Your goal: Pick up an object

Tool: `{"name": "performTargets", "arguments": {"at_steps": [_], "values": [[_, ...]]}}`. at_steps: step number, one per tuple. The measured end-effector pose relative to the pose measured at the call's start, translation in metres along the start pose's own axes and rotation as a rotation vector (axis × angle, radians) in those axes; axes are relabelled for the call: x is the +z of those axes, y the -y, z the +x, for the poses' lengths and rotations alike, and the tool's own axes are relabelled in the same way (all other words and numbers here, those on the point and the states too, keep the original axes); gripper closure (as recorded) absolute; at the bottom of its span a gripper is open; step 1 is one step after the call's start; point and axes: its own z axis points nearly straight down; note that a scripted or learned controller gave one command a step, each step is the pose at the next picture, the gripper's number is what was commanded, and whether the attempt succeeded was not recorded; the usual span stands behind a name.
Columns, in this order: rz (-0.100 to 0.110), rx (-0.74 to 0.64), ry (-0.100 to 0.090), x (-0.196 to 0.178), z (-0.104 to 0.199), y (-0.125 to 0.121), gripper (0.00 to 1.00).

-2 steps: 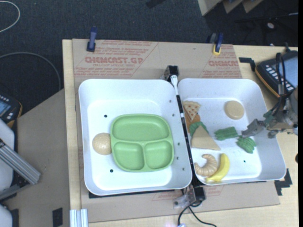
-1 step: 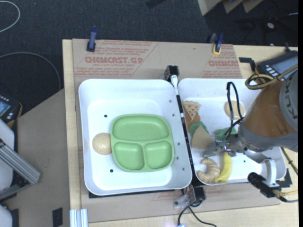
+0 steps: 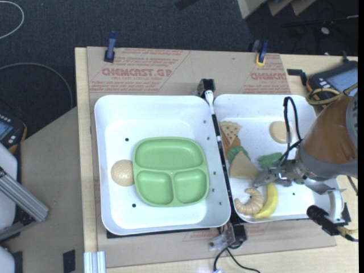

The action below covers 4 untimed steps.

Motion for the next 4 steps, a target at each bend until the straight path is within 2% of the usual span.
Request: {"name": "performTargets", "arguments": {"at_steps": [1, 2, 3, 4], "values": [[-0.009, 0.006, 0.008, -0.082, -0.084, -0.001, 0.00], [-0.001, -0.017, -0.008, -0.101, 0.063, -0.002, 0.00], [0.004, 0.003, -0.001, -0.074, -0.007, 0.001, 0.00], [-0.006, 0.005, 0.006, -0.126, -0.092, -0.001, 0.00]]}}
